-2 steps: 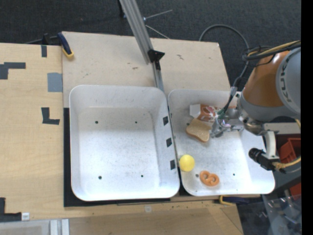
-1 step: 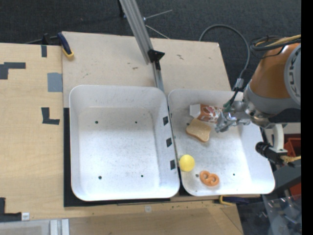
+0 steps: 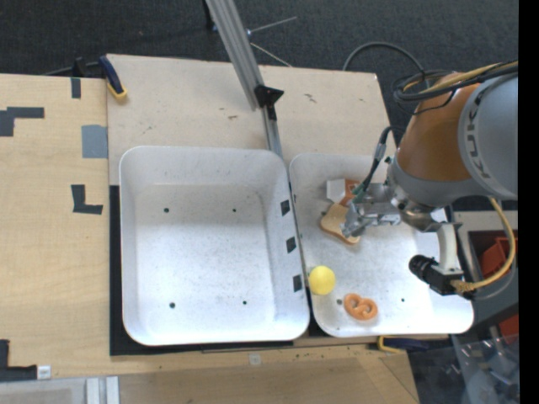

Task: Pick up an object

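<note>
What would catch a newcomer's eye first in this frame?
The big grey and orange arm coming in from the right, its claw down in the right bin at a tan bread-like piece. Next, the yellow ball and orange pretzel-shaped toy near that bin's front left.

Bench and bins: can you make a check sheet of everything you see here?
Surface: bench with left bin and right bin side by side.
Job's things: yellow ball, orange pretzel and tan toast in the right bin.
Clutter: small white and orange piece behind the toast.
Gripper: gripper down at the toast; a hold cannot be confirmed.
Cables: black cable, yellow cable.
Surroundings: metal pole, yellow-handled clamp, dark floor.
</note>
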{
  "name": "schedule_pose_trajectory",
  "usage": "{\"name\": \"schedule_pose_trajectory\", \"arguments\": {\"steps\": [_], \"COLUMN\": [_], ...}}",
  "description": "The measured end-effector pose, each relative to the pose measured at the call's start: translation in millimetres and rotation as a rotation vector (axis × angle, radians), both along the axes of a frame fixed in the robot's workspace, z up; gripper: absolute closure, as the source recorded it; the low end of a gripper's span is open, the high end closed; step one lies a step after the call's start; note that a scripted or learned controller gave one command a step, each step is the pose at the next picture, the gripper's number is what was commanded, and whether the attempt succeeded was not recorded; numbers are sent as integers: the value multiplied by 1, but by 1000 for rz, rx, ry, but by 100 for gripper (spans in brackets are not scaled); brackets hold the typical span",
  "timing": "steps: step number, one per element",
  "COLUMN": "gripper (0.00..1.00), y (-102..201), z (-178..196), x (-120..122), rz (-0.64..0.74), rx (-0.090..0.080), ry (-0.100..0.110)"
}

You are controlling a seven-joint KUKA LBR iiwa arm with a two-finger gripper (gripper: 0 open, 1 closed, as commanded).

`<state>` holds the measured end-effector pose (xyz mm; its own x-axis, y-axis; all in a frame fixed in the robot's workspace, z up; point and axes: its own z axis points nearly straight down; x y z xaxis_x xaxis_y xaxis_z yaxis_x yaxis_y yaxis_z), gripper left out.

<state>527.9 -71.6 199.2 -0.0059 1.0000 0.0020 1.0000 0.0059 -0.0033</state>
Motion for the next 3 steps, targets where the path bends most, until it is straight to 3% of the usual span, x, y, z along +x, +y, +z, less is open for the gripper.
{"name": "schedule_pose_trajectory", "arguments": {"steps": [3], "gripper": [100], "y": [150], "z": [17], "x": [-27], "rz": [2], "rx": [0], "ry": [0]}}
